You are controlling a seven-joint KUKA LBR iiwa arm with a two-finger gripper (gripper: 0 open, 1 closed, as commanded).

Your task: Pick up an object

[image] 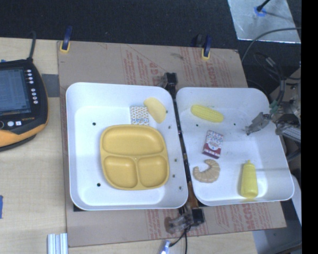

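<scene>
So the job is just "pick up an object" and honestly I haven't gotten anywhere yet. My claw (253, 128) is hanging over the right edge of the right bin (275, 142), with nothing between the fingers as far as I can see. From this angle I can't tell if they're apart or together; they look like a dark little fork shape and that's about it.

Options are all sitting untouched. In the right bin there's the corn (206, 113) up near the top, well left of my claw. Below that the red box (213, 144), then the croissant (207, 171) near the bin's left wall, and the mustard (248, 179) bottle lying toward the bottom edge. The left bin (82, 157) has a big yellow tray (133, 156), a checkered packet (139, 115) just above it, and a banana (155, 110) leaning beside the packet.

My guess is the corn or the red box would be the nearest grab, since both lie apart from their neighbours with room for fingers either side. The mustard looks rounder and more likely to slip out.

So: nothing lifted, nothing even touched. The whole thing is left to do: move over something, come down, close, lift.
</scene>
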